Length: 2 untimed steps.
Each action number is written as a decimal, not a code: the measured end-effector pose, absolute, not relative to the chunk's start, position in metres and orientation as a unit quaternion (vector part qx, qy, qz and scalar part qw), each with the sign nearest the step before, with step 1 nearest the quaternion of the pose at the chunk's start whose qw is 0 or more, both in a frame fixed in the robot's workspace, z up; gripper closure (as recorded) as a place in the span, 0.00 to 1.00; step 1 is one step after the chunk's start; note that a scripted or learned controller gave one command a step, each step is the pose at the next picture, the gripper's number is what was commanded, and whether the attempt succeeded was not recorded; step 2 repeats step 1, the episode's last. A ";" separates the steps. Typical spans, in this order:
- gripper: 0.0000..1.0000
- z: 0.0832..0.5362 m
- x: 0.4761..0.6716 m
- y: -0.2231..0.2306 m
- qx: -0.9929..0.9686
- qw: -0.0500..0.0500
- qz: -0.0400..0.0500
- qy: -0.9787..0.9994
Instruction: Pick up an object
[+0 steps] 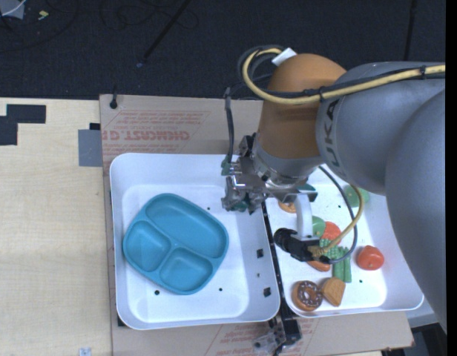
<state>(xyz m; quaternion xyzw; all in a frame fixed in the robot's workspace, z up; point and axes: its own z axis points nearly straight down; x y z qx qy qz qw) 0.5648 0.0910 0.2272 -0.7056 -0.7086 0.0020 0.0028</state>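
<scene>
1. Your pick candidates lie in the right bin (377,299): a chocolate donut (309,295), a tomato (371,258), a tan pastry (334,291), possibly a carrot.
2. Your gripper (239,199) hangs over the divide between the bins; you cannot tell its state.
3. A blue divided plate (175,242) fills the left bin (132,176).
4. Cardboard (162,128) underlies both, on a pale wood bench (43,228) against dark floor.
</scene>
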 end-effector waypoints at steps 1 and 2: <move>1.00 0.237 0.572 0.079 -0.707 0.001 0.001 -0.707; 1.00 0.237 0.572 0.079 -0.707 0.001 0.001 -0.707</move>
